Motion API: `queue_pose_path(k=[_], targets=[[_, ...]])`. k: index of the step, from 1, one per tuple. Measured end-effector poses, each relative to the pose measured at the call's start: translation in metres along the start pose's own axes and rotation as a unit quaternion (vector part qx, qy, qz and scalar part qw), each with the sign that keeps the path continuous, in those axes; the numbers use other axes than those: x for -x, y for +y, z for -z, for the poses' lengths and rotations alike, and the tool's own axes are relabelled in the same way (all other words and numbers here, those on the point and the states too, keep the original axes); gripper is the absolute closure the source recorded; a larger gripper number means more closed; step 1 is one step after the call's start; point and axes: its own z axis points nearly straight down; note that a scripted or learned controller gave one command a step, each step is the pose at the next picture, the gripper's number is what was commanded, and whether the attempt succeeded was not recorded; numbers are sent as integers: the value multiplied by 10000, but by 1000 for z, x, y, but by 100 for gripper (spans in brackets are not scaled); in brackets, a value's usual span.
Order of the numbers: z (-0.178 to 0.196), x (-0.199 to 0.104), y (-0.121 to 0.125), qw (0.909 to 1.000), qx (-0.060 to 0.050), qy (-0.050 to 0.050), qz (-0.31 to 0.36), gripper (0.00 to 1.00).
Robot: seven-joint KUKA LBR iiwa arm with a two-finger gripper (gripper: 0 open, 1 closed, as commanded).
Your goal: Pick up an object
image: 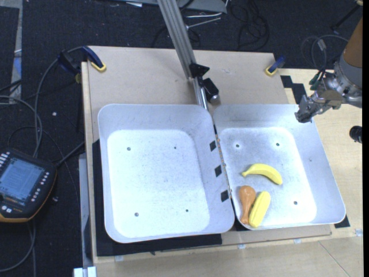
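The claw (304,113) hangs over the right white plastic bin's (323,172) two o'clock rim, and I cannot tell how it is set. The curved yellow plastic banana (263,172) lies at five o'clock from the bin's centre. Just below it, a stubby yellow corn-like piece (259,208) touches an orange drumstick-shaped toy (247,201), so a descent there could nudge both and come up bare.
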Motion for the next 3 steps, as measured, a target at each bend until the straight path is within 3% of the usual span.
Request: queue_pose_path(k=[2,3], targets=[[-29,-101,-21,10000,-18,6,18,100],[-27,-152,-18,10000,-11,6,21,100]])
